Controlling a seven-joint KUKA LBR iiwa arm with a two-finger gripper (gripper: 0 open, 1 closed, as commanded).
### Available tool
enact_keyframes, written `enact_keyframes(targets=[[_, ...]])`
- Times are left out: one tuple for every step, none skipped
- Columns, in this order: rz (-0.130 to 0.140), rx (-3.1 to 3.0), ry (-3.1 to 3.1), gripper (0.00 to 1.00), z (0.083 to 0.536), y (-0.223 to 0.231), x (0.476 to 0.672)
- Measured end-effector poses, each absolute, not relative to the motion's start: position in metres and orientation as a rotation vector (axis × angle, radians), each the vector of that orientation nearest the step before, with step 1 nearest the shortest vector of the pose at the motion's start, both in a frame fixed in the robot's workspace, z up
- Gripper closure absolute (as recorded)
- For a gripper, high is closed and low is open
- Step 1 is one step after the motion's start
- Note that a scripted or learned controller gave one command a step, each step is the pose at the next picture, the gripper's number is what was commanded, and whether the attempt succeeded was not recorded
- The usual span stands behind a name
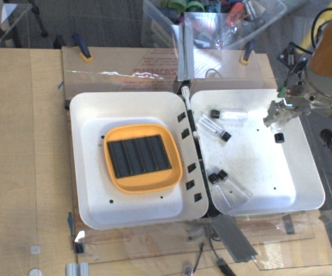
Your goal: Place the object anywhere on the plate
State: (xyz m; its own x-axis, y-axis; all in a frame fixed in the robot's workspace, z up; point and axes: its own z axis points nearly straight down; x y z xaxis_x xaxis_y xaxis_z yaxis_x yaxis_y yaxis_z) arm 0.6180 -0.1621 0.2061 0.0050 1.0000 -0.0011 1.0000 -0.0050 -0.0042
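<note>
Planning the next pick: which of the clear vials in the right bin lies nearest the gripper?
The vial at the bin's far side, lying sideways below the back rim. The second vial and the near-corner vial lie farther from the gripper.

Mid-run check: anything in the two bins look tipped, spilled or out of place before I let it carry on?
Nothing looks spilled or broken. The orange plate sits flat in the left bin. Three clear vials with black caps lie on their sides in the right bin: two near the top left, one at the bottom left. The gripper hovers at the bin's upper right.

grey arm [327,68] reaching in from the right, orange-banded wrist, gripper [276,115] pointing down-left
</note>
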Motion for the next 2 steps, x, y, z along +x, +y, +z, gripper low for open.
enact_keyframes(targets=[[0.004,-1.877,-2.512,1.00,0.188,-0.112,0.626],[0.005,-1.788,-2.576,1.00,0.186,-0.051,0.629]])
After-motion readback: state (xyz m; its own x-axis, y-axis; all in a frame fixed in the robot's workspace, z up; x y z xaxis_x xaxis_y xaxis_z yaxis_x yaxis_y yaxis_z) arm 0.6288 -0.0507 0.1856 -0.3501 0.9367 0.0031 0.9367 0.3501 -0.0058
